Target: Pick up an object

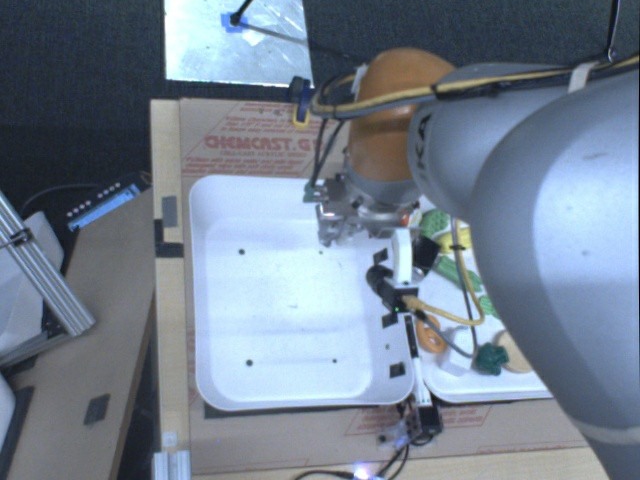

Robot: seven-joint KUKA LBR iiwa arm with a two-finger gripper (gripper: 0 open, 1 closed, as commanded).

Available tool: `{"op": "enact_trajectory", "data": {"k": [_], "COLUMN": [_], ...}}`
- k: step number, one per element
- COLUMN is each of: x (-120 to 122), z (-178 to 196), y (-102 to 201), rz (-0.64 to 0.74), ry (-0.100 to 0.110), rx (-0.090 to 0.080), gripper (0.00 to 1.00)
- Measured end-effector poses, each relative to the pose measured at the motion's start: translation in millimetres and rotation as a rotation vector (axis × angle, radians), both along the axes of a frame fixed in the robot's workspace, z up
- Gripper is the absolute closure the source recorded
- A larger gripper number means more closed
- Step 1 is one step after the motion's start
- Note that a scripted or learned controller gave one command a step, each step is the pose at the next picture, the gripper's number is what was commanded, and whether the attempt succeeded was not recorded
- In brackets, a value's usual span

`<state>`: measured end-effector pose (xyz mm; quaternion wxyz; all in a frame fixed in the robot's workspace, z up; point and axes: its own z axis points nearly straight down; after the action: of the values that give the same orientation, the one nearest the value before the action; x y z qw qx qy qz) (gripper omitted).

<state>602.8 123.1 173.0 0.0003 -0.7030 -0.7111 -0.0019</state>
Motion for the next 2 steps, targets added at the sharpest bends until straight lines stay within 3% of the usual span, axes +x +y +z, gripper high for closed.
{"op": "enact_trajectory", "data": {"k": [1,2], "x": [-40.6,-70.4], "z": [-30.8,-13.3], "y": [48.7,81.5], "rz": [-0.004,-0.004], "ry": [0.007,0.005], "rx": [-0.002,-0.002], "gripper": [1.00,1.00]}}
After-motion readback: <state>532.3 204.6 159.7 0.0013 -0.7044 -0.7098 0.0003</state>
